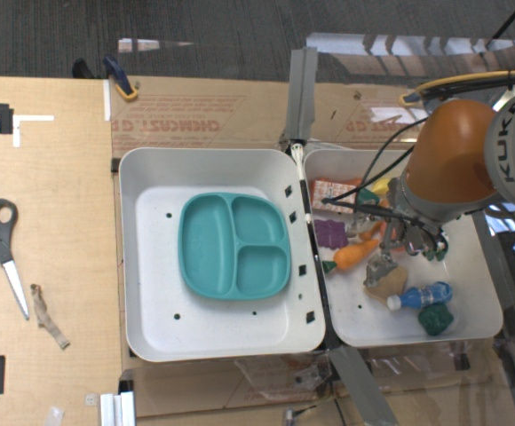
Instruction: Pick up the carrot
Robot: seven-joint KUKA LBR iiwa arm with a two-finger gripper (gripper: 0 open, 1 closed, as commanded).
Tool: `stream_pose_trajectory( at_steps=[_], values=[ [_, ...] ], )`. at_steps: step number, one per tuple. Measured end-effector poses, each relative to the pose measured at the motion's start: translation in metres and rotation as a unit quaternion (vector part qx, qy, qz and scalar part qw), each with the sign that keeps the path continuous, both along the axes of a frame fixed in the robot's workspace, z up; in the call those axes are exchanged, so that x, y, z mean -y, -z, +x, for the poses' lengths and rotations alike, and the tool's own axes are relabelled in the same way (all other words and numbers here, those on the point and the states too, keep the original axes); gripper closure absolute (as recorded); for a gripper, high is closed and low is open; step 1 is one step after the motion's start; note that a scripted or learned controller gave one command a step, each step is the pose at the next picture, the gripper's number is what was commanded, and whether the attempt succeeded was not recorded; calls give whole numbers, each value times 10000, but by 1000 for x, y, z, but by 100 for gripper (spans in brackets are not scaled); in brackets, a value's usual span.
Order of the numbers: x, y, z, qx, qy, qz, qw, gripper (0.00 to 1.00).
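Orange and tapered, the carrot point(357, 254) lies in the right bin point(484, 278), just to the camera-left of my gripper point(386, 257) and apparently a little below it. Its long axis runs roughly toward me, leafy green end pointing away toward the divider, near a purple block point(330, 233). My wrist hides the fingertips, so whether they are parted or closed I cannot tell. A blue bottle point(420, 296) sits just beyond.
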State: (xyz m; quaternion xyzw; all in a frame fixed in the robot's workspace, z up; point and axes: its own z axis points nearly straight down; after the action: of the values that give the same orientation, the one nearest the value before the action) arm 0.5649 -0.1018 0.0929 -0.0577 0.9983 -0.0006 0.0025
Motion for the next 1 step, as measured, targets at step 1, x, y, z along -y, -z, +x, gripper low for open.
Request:
stream_pose_trajectory(
  at_steps=[1],
  values=[
    [-2, 1, -31, -19, 485, 11, 9988, 0]
  ],
)
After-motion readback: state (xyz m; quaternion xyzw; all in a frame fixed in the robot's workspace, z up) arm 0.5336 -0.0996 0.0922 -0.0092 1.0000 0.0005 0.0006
